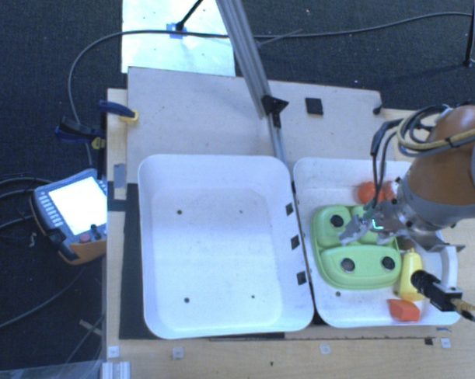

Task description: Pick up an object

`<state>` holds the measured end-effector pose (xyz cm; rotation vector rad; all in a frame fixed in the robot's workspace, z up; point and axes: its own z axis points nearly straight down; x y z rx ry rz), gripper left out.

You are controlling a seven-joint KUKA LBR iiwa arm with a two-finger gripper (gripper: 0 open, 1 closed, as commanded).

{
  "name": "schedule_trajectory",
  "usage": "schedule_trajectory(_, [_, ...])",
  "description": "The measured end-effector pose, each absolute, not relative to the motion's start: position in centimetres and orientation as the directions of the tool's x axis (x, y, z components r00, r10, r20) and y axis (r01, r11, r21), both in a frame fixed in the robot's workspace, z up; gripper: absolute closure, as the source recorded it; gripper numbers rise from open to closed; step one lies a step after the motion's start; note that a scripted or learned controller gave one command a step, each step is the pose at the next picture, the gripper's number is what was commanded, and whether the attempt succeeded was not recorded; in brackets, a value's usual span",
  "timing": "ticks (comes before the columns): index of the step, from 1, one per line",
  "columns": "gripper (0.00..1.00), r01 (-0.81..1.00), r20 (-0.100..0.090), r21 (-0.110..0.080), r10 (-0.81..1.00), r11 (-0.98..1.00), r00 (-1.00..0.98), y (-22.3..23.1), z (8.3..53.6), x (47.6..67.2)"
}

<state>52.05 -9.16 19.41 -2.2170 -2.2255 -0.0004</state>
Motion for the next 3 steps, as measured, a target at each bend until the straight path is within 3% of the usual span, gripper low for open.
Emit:
schedule_trajectory(1, [0.00, 1.000, 0.000, 0.002, 1.000, 0.004, -0.004, -9.2, 19.5, 52.1])
schedule_trajectory(2, [0.00, 1.000, 0.001, -0.003, 1.000, 0.001, -0.001, -8.7, 14.5, 51.2])
schedule_trajectory(3, [0.00, 1.000, -0.004, 0.018, 1.000, 0.000, 0.000, -8.5, 10.5, 51.7])
